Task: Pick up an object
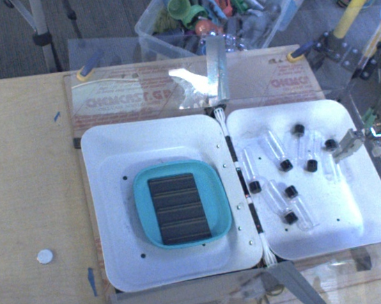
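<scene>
**Vials lie loose in the right bin**

We see the left bin (122, 263) holding a teal tray (143, 189) with a dark ribbed insert (179, 209). Right of that tray, the right bin (369, 221) holds clear vials with black caps (286, 165), scattered. Near that bin's right rim sits the gripper (348, 144); we cannot tell its state.
</scene>
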